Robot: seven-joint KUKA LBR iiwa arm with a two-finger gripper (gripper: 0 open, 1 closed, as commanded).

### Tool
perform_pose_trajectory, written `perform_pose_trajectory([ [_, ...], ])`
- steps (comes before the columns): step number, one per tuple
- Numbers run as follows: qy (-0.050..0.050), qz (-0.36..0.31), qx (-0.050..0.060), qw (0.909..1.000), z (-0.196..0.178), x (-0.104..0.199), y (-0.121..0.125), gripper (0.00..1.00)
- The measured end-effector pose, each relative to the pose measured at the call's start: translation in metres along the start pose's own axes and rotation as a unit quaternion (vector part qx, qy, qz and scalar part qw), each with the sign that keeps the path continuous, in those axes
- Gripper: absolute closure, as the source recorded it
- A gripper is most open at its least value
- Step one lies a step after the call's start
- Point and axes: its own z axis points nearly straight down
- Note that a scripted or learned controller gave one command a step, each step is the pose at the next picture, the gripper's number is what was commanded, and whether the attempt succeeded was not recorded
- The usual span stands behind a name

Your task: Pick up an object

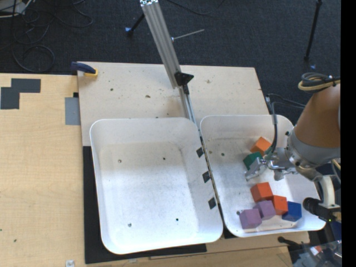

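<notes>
The right bin (233,135) holds several small blocks. An orange block (260,145) lies near its far right, and a green block (251,160) sits just in front of it. My gripper (262,168) is low in the bin, right beside the green block and touching or nearly touching its right side. Closer to the front lie a red-orange block (261,192), two purple blocks (250,218) (266,208), another orange block (280,204) and a blue block (291,211). The arm's orange band (322,115) hides the bin's right rim.
The left bin (150,182) stands beside the right one, with black clips (206,176) along the shared wall. A slanted metal pole (167,49) rises behind the bins. A blue-yellow clamp (84,68) sits at the bench's far left corner.
</notes>
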Motion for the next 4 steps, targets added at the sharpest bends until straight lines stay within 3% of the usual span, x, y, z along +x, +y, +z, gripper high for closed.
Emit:
perform_pose_trajectory([
  [1,-0.001,0.002,-0.004,1.0,0.047,0.008,0.002,0.0],
  [2,-0.001,0.005,-0.004,1.0,0.035,0.007,0.002,1.0],
  [3,-0.001,0.004,-0.005,1.0,-0.012,-0.003,0.006,1.0],
  [4,-0.001,0.001,-0.004,1.0,-0.034,-0.004,0.006,1.0],
])
